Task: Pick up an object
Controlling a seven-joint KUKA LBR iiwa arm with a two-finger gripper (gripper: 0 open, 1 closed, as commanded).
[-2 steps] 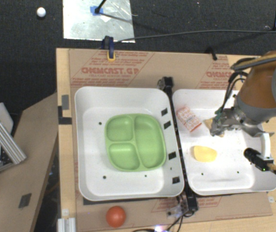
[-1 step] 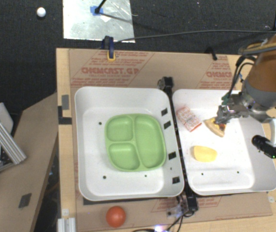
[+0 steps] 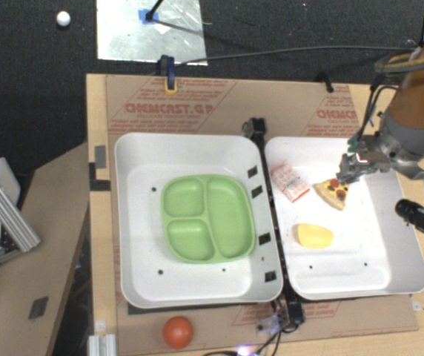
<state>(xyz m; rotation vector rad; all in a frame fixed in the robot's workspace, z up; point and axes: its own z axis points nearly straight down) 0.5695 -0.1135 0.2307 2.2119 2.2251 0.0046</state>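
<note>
The tool [image 3: 343, 173] hangs low in the right bin [image 3: 390, 273], just above a toy pizza slice [image 3: 331, 193]; whether it grips it, I cannot tell. A yellow piece [image 3: 313, 236] and a pink packet [image 3: 289, 181] lie nearby

- A robotics lab or test cell is indicated.
- Two white bins [image 3: 197, 150] are set side by side on a tabletop [image 3: 219, 99] covered with printed cardboard.
- Aluminium framing [image 3: 4, 210] is seen at the left edge.
- Cables [image 3: 286, 50] are run over black cloth; a taped foil sheet [image 3: 149, 21] is laid behind.
</note>
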